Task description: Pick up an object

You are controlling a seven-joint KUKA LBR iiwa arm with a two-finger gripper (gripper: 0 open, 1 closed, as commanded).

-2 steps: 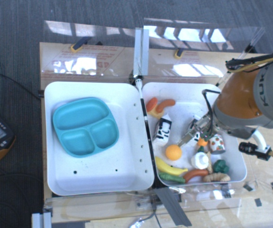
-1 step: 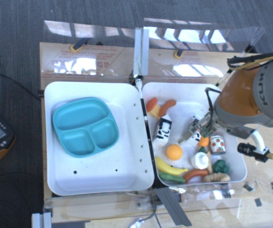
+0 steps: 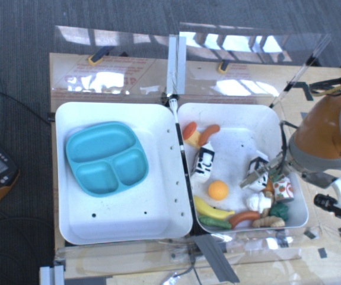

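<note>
My gripper (image 3: 257,174) is low inside the right bin (image 3: 235,113), near its right wall, with the orange-banded arm (image 3: 319,136) coming in from the right. Just below and right of it lie a white piece (image 3: 257,202), a red-and-white carton (image 3: 283,188) and a green piece (image 3: 279,210). An orange ball (image 3: 217,190) sits left of the gripper, apart from it. A black-and-white carton (image 3: 203,162) lies further left. Along the front wall lie a yellow banana (image 3: 210,209) and a red sausage-like piece (image 3: 244,218). I see nothing plainly held.
The left bin (image 3: 158,218) holds a teal divided plate (image 3: 106,157). Orange and red toy foods (image 3: 198,133) lie at the right bin's back left corner. A clear screen (image 3: 176,64) stands behind the bins.
</note>
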